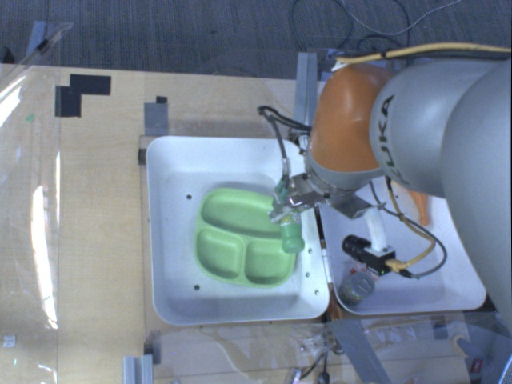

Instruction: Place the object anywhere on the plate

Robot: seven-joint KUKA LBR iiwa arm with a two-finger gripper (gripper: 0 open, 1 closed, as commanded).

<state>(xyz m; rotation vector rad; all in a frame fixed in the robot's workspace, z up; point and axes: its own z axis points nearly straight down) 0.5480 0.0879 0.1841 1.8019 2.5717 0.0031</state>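
A light green plate (pixel 240 242) with three compartments lies in the left white bin (pixel 172 214). My gripper (pixel 285 213) hangs over the plate's right rim, below the grey and orange wrist. A small pale green object (pixel 291 238) sits right under the gripper tip, over the rim beside the lower right compartment. Whether the gripper grips it or it rests on the plate cannot be made out.
The right bin (pixel 448 294) holds an orange item (pixel 420 206) partly hidden by the arm and a round grey item (pixel 356 288) near its front left corner. The wall between the two bins runs just right of the gripper.
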